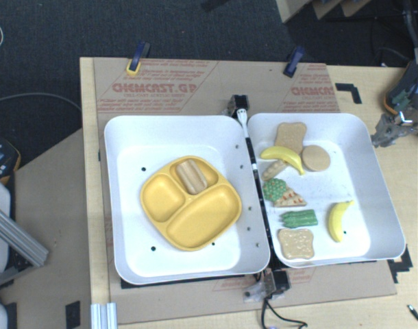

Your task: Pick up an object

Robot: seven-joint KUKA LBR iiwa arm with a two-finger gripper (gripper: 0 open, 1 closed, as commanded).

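Arm [403, 105] cut off at right edge, gripper [387, 137] too blurred and small to read.

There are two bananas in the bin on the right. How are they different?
The upper banana lies mostly sideways near the bin's dividing edge, while the lower banana stands more up-and-down near the bin's right side. The upper banana looks longer and thinner; the lower banana looks shorter and chubbier. The upper banana touches the round cookie; the lower banana lies apart on bare white floor. Both are yellow and curved.
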